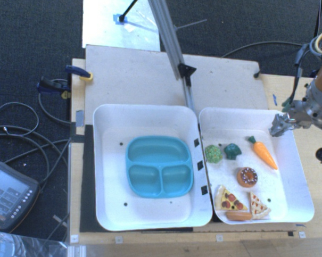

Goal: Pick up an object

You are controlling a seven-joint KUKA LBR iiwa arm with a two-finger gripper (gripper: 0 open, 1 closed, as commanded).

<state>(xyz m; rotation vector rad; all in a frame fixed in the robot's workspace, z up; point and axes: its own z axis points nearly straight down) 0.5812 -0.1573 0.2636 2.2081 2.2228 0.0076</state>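
Observation:
The right bin (293, 157) holds several toy foods: a carrot (265, 153), a light green lettuce ball (213, 153), a dark green broccoli (232, 151), a chocolate donut (247, 177), two pizza slices (230, 198) (258, 204) and a hot dog (238, 215). My gripper (279, 125) hangs over the bin's far right corner, up and right of the carrot. Nothing shows between its fingers.
The left bin (109, 149) holds a blue divided plate (160, 166). A slanted metal pole (170, 38) ends at a black clamp (185, 71) behind the bins. A blue and yellow clamp (73, 73) grips the bench's left edge. Cables and a pendant (6, 193) lie on the floor at left.

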